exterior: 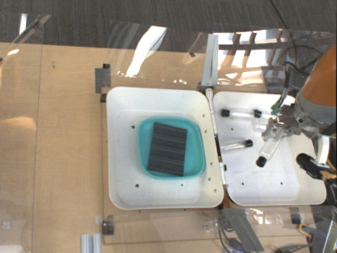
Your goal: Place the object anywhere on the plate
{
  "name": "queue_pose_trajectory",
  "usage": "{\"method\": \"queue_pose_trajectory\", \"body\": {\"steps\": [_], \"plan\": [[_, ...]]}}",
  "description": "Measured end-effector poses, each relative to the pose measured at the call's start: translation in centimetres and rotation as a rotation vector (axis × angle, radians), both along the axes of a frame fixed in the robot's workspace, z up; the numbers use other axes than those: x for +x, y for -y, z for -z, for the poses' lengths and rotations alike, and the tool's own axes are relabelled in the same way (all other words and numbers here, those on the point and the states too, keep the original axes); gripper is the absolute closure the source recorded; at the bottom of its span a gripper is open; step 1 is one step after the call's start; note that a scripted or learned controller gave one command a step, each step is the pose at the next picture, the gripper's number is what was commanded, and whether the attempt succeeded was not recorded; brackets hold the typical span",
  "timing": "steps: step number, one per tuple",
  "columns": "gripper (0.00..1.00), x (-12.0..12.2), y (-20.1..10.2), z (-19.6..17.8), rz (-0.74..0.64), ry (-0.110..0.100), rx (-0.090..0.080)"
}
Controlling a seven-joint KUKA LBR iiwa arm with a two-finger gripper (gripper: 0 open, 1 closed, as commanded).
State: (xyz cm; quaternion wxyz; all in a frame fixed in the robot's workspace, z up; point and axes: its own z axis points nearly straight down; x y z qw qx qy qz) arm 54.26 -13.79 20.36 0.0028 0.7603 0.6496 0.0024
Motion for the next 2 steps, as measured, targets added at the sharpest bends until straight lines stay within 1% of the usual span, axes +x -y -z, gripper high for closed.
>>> {"method": "queue_pose_trajectory", "body": {"steps": [1, 2], "plan": [[0.00, 0.0, 0.0, 0.0, 0.000, 0.000, 0.000], [0.00, -5.5, -3.9, 2.2, 0.024, -0.004, 0.001]]}}
